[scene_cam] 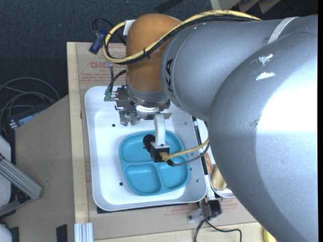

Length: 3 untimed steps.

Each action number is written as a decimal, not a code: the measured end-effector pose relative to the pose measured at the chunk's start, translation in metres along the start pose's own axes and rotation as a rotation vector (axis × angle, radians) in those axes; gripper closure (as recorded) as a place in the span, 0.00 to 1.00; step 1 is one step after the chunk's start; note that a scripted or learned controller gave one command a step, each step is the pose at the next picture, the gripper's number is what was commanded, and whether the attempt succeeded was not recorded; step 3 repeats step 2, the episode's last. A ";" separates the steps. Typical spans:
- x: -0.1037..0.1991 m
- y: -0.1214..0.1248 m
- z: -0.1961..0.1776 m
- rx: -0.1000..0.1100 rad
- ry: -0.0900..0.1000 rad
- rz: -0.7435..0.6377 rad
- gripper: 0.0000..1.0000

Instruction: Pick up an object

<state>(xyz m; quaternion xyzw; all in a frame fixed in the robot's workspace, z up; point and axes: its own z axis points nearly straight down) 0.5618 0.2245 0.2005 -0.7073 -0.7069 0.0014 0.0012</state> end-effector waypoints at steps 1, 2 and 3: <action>0.000 0.001 -0.011 -0.002 0.001 0.001 1.00; 0.000 -0.033 0.008 0.000 0.000 0.001 1.00; 0.000 -0.033 0.008 0.000 0.000 0.001 1.00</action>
